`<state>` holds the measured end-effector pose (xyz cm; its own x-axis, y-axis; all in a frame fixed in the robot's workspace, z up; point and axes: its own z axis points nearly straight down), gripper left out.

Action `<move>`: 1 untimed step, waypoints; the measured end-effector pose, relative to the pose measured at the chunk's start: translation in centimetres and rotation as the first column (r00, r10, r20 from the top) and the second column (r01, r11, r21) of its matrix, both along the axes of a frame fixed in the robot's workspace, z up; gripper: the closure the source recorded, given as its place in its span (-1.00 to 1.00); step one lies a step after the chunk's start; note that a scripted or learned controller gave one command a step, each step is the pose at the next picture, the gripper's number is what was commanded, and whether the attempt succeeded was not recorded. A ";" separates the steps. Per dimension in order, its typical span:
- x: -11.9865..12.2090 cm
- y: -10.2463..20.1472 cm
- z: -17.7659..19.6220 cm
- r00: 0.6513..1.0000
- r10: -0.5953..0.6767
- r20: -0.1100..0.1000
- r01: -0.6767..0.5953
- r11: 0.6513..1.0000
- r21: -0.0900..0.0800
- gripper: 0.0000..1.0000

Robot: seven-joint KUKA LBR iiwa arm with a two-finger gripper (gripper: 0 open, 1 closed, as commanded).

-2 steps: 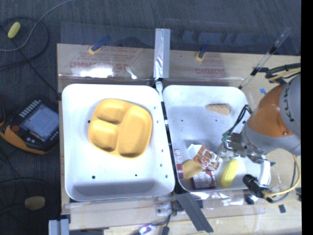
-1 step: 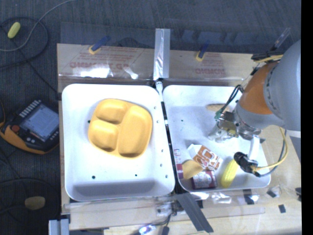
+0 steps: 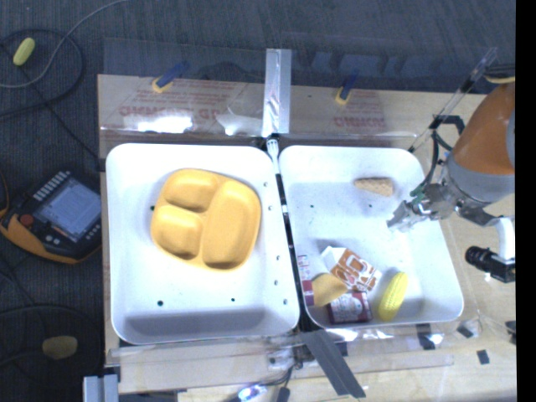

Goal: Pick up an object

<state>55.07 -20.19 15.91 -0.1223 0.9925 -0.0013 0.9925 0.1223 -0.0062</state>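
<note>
My gripper [image 3: 406,214] hangs over the right side of the right bin [image 3: 335,162], below the orange band of the arm. A tan bread roll [image 3: 373,187] lies on the bin floor to its upper left. At the bin's front lie a yellow corn cob [image 3: 392,295], an orange-and-white snack packet [image 3: 353,270], a yellow wedge [image 3: 327,289] and a dark red can [image 3: 347,309]. No object shows between the fingers.
A yellow three-compartment plate [image 3: 206,218] sits upside down in the left bin [image 3: 134,308]. A metal divider [image 3: 276,90] stands behind the seam between the bins. A teach pendant [image 3: 59,216] lies on the floor at left.
</note>
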 end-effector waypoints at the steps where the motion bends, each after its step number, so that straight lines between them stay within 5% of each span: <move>1: 0.0 0.0 0.0 1.000 0.000 0.000 0.000 1.000 0.000 -1.00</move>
